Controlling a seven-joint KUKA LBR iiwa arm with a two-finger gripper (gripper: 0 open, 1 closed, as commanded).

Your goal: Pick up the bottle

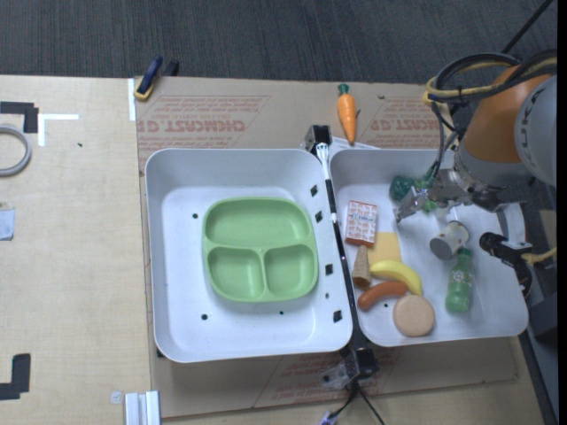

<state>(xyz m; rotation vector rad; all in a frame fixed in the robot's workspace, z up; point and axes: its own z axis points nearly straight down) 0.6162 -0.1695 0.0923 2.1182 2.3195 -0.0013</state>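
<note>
Dark carpet borders a pale table (71,264) bearing two white bins. The small green plastic bottle (459,291) lies in the right-hand shallow white bin (478,328), near its right wall, free of the metal claw (418,202), which hovers just above-left; whether it is spread I cannot tell. Approach seems in hand: next, shift over the bottle and descend. Cardboard beneath reads mirrored "CHEMCAST GP".

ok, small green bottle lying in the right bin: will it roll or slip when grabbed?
The small green plastic bottle lies on its side, so it probably rolls if nudged. It looks smooth and rounded, so fingers may slip. Probably light and stiff.
</note>
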